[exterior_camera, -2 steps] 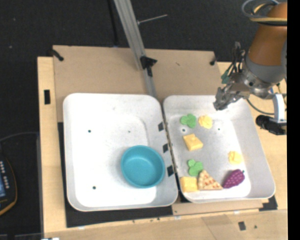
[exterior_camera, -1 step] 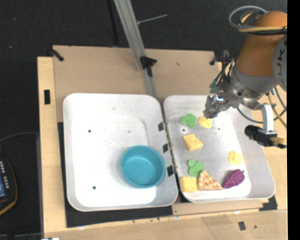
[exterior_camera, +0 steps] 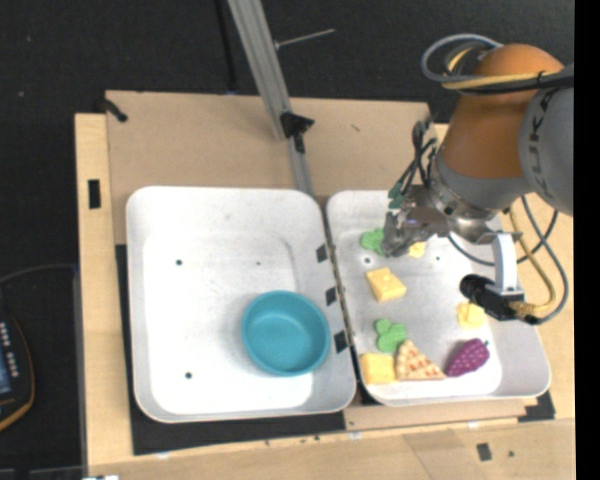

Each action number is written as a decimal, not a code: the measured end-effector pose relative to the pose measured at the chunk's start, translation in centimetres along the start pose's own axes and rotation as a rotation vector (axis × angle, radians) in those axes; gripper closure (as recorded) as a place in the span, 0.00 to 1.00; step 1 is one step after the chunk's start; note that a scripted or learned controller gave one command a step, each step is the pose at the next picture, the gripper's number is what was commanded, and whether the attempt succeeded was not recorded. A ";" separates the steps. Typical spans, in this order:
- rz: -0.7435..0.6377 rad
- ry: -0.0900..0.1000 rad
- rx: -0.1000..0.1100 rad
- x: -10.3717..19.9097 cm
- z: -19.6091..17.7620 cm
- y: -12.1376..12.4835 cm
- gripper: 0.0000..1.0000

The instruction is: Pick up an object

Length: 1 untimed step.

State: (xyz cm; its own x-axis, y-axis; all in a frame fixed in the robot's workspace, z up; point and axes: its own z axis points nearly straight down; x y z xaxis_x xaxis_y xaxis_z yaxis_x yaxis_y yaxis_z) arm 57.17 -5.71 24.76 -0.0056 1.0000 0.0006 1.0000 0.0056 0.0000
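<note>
The arm comes in from the right side and its pincer is low over the upper left part of the right bin. The pincer is dark and seen from above, so I cannot tell if it is released or clenched, and I cannot see any object inside it. Just beside it, on its left, lies a small green piece, and a little yellow piece is just under it on the right; if they touch the pincer, I cannot tell.

In the same bin, lower, there is a yellow cheese wedge near the middle. More to the front lie a green toy, a yellow block and a pizza slice, close together near the front left corner. A purple bunch of grapes lies just right of the pizza slice, and a small yellow thing is above the grapes.

The left bin holds a blue bowl in its front right part. Both bins stand side by side on the counter
</note>
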 end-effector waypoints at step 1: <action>-0.002 0.002 -0.001 5.3 -0.8 -1.7 1.00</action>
State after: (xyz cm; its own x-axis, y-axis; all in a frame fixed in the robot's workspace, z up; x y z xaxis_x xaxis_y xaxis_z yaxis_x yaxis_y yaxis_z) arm 55.43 -0.45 25.61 -0.0079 1.0000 0.0023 1.0000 0.0079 0.0011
